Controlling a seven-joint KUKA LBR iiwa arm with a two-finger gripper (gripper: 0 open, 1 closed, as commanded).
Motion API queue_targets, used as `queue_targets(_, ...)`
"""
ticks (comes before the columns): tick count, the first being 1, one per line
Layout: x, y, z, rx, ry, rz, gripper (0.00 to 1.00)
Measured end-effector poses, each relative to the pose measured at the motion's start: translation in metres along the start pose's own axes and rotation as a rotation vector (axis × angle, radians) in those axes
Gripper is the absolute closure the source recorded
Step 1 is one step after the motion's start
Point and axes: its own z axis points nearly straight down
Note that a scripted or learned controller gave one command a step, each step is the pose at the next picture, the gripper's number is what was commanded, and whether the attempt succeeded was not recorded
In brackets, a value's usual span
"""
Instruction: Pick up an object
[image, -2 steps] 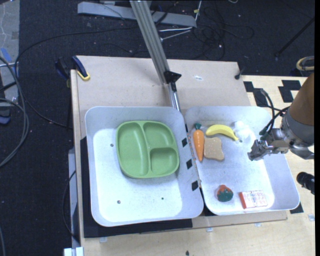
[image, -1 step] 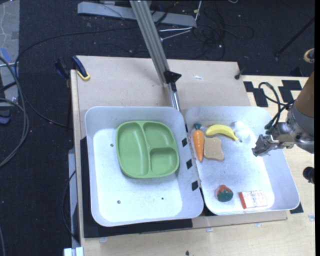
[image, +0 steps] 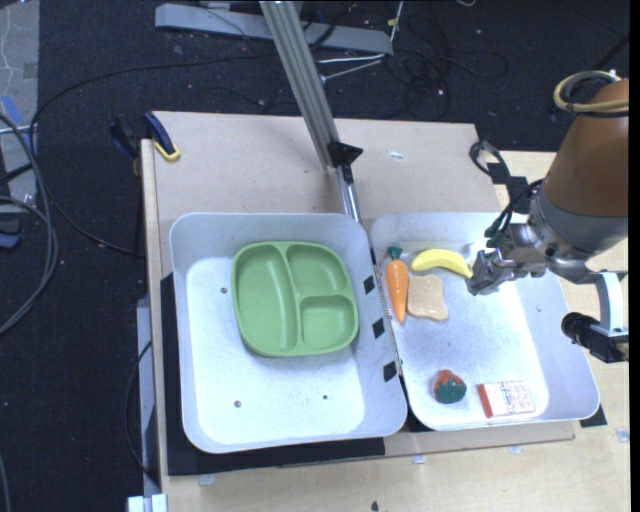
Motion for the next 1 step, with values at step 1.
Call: queue_targets(1,0.0533,0.0239,0.0154,0.002,0.0,0.0,1.0)
